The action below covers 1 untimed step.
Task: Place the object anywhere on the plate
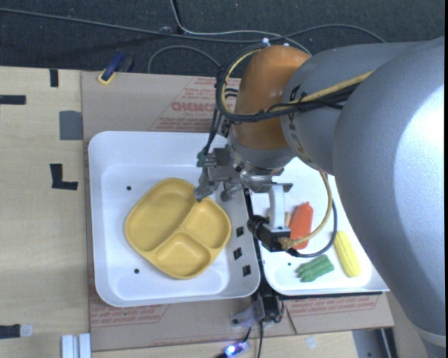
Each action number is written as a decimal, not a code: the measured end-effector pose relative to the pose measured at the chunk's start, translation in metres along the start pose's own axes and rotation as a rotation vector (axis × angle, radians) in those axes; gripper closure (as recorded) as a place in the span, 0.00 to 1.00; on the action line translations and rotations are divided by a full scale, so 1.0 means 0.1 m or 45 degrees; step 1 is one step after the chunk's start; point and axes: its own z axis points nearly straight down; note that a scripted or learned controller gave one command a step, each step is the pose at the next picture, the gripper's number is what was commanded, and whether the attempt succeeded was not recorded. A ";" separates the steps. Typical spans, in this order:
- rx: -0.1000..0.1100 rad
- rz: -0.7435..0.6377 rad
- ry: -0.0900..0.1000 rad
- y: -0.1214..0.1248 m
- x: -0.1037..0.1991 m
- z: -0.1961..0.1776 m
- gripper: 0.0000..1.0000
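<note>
Tool (209,187) hangs low over the left bin (104,200), at the upper right rim of the yellow plate (178,228). Whether it is open, closed or gripping anything cannot be told, since the wrist and its cabling hide that part.

Nothing lies on the plate: its three compartments show bare yellow, so the placing is not done as far as can be seen. Which piece counts as the task's object is unclear; the candidates all lie in the right bin (358,283), toward the tabletop's right side. What seems left, then, is getting one piece across the wall between the bins and onto the plate.

Counted: two white bins, one plate, one orange carrot (302,222), one yellow corn cob (348,254), one green vegetable (315,268).
</note>
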 end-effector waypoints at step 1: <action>0.001 0.005 -0.002 0.00 -0.03 0.00 0.00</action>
